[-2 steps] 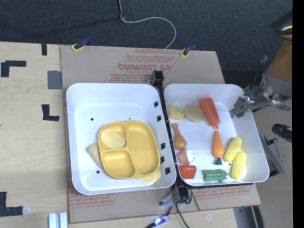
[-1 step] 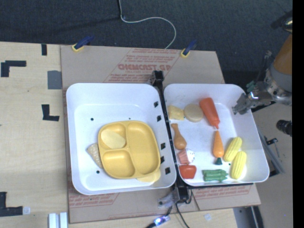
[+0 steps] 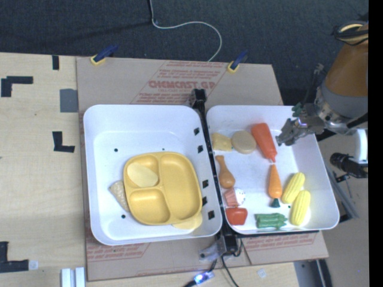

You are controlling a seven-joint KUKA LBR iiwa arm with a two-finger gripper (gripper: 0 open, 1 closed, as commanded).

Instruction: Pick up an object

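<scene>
Hand [image 3: 286,135] hovering right of centre over the right bin [image 3: 320,172], finger spread impossible to tell, red sausage [image 3: 263,140] just beside it — crowded neighbours, easy glancing miss or slip.

Two shallow white plastic bins [image 3: 102,160], smooth, slight sheen. Yellow divided plastic tray [image 3: 170,187], satin. Toy food glossy plastic: orange carrot [image 3: 274,183], yellow corn cobs [image 3: 297,199]. Bench: matt brown printed cardboard sheet [image 3: 173,79] over pale matt wood tabletop [image 3: 36,178].
</scene>
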